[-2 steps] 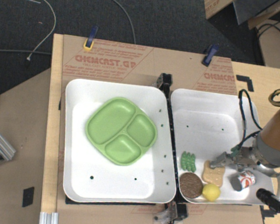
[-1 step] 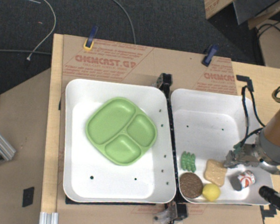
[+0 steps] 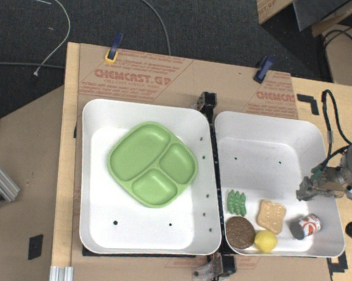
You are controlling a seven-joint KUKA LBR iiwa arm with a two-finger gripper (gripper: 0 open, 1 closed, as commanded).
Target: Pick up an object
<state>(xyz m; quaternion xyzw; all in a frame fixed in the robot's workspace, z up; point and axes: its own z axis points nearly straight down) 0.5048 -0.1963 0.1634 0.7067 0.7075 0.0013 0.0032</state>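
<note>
Cardboard covers the table (image 3: 171, 72). My end effector (image 3: 310, 185), width I cannot tell, hovers just above the can (image 3: 305, 226); I judge approach underway, next descend onto it.

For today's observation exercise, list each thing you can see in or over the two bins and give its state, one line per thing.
green divided plate: lying flat and tilted in the left bin, nothing on it.
green toy: lying in the right bin.
cracker: lying flat.
brown round piece: lying flat beside the yellow ball.
red and white can: on its side.
gripper: over the right bin, holding nothing visible.
</note>
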